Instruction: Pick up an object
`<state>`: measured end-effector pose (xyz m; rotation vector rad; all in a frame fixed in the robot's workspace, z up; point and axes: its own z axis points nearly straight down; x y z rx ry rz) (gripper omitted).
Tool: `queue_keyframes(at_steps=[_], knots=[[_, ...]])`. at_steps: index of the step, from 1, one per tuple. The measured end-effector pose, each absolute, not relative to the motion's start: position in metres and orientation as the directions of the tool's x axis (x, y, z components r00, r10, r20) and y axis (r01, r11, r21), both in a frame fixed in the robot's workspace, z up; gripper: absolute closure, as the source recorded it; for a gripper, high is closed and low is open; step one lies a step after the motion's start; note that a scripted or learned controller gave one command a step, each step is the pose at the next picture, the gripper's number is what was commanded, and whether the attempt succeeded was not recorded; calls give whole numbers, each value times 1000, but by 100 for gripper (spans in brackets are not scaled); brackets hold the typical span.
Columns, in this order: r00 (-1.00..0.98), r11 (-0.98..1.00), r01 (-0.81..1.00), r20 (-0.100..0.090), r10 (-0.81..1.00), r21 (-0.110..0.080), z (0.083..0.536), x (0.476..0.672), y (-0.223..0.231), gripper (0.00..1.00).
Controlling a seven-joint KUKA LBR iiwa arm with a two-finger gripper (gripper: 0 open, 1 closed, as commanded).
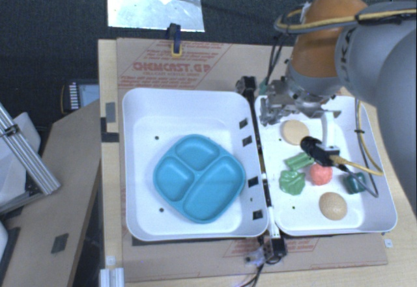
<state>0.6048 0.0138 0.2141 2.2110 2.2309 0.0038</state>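
My gripper [272,112] hangs over the far left corner of the right bin [376,214], just left of a flat tan disc [294,131]. Nearer the camera lie a green stick-shaped piece [297,161], a lumpy green piece [292,182], a red ball [320,174], a small teal object [356,183] and a tan oval [333,205]. Nothing is seen held in the gripper.
The left bin [140,149] holds a blue divided plate [199,177]. A ridge with black clips [255,149] separates the two bins. The grey arm with its orange band [326,25] fills the space above the right bin's far side.
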Motion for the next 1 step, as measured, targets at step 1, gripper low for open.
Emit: queue_keyframes(at_steps=[1], knots=[[-8,8,1000,2,1000,4,228,617,61,100]])
